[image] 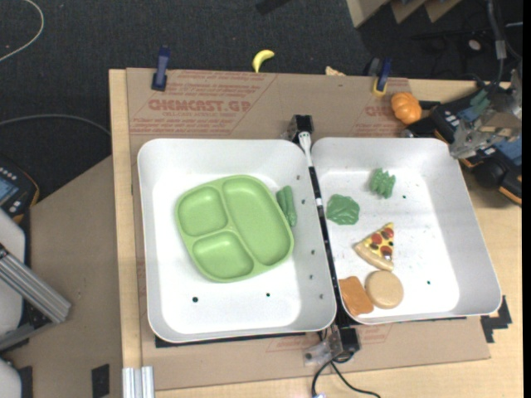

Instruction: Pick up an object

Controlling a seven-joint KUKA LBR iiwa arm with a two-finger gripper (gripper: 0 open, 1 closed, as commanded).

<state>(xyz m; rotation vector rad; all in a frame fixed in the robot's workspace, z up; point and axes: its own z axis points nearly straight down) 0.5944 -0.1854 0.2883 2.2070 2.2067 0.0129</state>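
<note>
A green divided plate (234,227) is lying in the left bin (162,166), while the gripper (485,127), blurred, is hovering beyond the right bin (452,222), its state impossible to tell.

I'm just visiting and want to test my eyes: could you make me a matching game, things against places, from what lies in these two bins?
Things:
1. green divided plate
2. pizza slice
3. orange fruit
4. round tan biscuit

Places:
A. outside the bins, on the cardboard
B. left bin
C. right bin, near its front edge
D. right bin, middle

Pairs: 1-B, 2-D, 3-A, 4-C
</note>
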